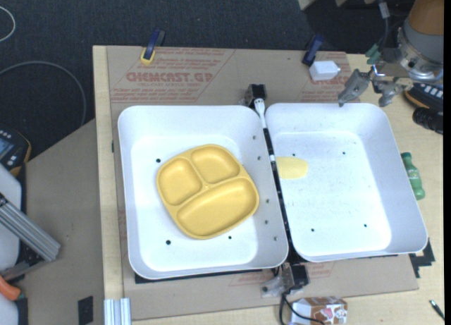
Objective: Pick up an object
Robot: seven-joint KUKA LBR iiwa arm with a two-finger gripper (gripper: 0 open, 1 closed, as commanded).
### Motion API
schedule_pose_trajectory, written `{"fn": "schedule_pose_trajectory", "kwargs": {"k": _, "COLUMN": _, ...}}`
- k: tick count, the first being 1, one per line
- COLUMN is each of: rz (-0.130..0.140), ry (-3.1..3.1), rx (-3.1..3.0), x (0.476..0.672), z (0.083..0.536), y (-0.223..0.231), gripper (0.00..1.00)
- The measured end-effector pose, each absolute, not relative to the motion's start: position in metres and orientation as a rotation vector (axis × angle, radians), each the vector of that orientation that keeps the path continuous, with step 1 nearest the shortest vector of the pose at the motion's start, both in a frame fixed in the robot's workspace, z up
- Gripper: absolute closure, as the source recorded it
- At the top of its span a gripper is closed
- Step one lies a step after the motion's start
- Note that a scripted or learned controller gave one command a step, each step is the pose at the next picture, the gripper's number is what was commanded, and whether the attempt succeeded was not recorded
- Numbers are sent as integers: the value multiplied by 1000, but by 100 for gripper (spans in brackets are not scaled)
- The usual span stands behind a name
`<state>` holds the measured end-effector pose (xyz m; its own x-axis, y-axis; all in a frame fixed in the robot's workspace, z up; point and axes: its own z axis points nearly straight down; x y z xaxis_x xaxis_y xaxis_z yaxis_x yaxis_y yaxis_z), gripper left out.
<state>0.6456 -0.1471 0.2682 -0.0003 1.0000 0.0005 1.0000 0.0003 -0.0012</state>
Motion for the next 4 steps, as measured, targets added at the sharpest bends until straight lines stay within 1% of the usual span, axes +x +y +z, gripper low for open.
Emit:
{"fn": "schedule_pose_trajectory", "kwargs": {"k": 1, "rz": -20, "ry": -2238, "rx": -2224, "x": 607, "z": 411, "y": -89, "gripper": 0}}
{"fn": "schedule_pose_trajectory", "kwargs": {"k": 2, "rz": -22, "ry": -2235, "rx": -2230, "x": 524, "z": 546, "y": -71, "gripper": 0}}
{"fn": "schedule_pose_trajectory", "kwargs": {"k": 3, "rz": -4, "ry": -2228, "rx": -2224, "x": 527, "z": 547, "y": -71, "gripper": 100}}
{"fn": "schedule_pose_trajectory", "kwargs": {"k": 4, "rz": 13, "ry": -2211, "rx": -2218, "x": 486, "z": 423, "y": -89, "gripper": 100}}
